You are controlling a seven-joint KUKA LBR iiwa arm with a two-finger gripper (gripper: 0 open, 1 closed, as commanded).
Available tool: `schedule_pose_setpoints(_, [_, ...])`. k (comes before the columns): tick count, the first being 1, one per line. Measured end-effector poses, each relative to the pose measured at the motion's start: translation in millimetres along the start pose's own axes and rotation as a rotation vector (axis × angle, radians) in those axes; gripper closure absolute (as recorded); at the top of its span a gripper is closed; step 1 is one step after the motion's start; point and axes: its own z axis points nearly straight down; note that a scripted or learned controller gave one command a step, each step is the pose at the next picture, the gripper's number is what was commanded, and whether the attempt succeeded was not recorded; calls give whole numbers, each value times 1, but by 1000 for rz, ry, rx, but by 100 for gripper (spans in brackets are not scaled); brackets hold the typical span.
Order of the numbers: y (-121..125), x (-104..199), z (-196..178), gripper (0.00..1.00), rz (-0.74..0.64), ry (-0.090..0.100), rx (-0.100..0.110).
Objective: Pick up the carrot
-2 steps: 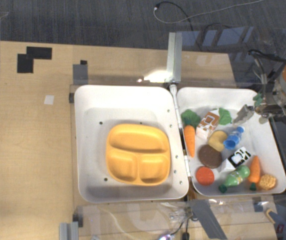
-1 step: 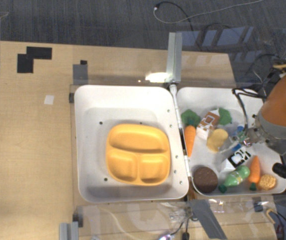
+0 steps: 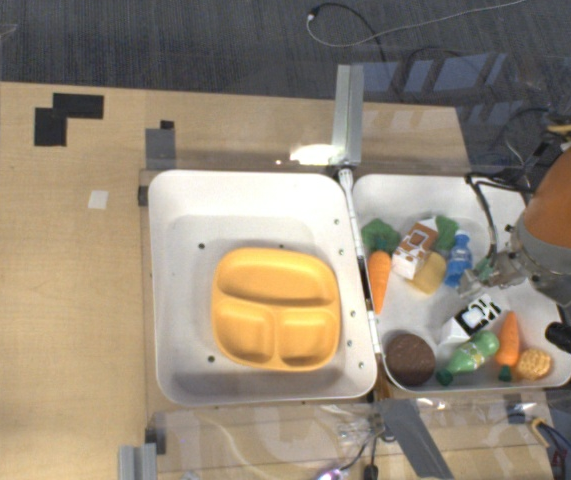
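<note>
Bench (image 3: 65,298), tan, carrying two shallow white bins side by side, parted by a thin metal rail. Left bin (image 3: 180,368): one yellow divided tray (image 3: 275,306), three compartments, lying flat near the middle and slightly toward the bin's right wall. Right bin (image 3: 405,193): a mixed lot of toy foods. Carrot (image 3: 378,280), orange with a green top, lying lengthwise close against the left wall of the right bin, about halfway along it, green end toward the far edge. Green leafy piece (image 3: 378,236) just beyond the carrot's top. White and red carton (image 3: 417,246) and a pale yellow block (image 3: 429,272) just beside the carrot on its right, touching each other. Blue bottle (image 3: 459,259) and a small green piece (image 3: 448,230) near the bin's centre. Brown round disc (image 3: 410,357) at the near left corner. Black and white item (image 3: 479,314), green bottle (image 3: 471,353), orange tapered piece (image 3: 508,338) and round waffle-patterned biscuit (image 3: 533,364) grouped toward the near right corner. Arm (image 3: 565,213), orange band showing, entering over the bin's right wall. Gripper (image 3: 497,268) low over the right half of the bin, beside the blue bottle and well apart from the carrot; whether it is open or closed cannot be told, and nothing is seen in its grasp.
</note>
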Motion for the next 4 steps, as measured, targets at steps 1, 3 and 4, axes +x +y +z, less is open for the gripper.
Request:
schedule_pose_setpoints(1, [-54, -8, -110, 100, -80, 0, 6])
schedule_pose_setpoints(3, [-6, 50, -339, 100, -83, 1, 6])
schedule_pose_setpoints(4, [-34, 57, -340, 100, -417, 1, 5])
